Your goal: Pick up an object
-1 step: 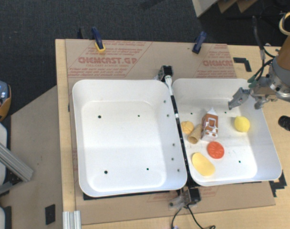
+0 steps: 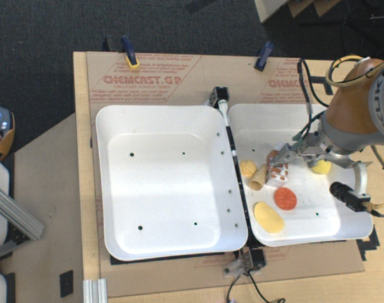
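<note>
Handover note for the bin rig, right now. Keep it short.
Claw: low in the right bin, at a small brown and white object; whether it grips it, and whether it is open or shut, cannot be told.
Objects, all in the right bin: red round piece, large yellow piece, small yellow piece, tan cylinder, another yellow piece partly behind the arm.
Done: nothing visibly lifted.
Left: confirm a grasp, lift one object.

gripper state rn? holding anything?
Gripper: low in the right bin, over a small brown-and-white object. Open or closed, and whether it holds anything, cannot be told.
</note>
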You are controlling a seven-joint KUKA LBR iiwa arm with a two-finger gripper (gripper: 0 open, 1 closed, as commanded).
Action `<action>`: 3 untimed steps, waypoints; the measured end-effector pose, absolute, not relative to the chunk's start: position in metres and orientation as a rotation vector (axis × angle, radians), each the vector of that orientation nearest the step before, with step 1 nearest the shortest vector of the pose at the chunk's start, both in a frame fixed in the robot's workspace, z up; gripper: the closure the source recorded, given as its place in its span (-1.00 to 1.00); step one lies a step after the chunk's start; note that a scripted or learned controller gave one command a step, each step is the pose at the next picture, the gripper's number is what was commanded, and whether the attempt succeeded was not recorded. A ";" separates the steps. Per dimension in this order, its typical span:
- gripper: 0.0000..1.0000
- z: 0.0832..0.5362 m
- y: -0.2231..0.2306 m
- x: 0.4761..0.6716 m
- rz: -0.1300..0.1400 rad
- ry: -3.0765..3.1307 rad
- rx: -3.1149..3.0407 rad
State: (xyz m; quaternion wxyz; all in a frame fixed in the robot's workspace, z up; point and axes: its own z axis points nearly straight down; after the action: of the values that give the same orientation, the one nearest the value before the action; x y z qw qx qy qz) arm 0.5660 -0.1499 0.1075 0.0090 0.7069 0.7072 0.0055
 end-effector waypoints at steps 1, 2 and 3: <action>-1.00 0.101 -0.127 0.584 0.025 2.201 2.206; -1.00 0.100 -0.105 0.561 0.035 2.183 2.197; -1.00 0.087 -0.098 0.580 0.001 2.217 2.222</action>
State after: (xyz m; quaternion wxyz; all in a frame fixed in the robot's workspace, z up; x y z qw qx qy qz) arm 0.5799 -0.0981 0.0868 0.0014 0.7077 0.7065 0.0003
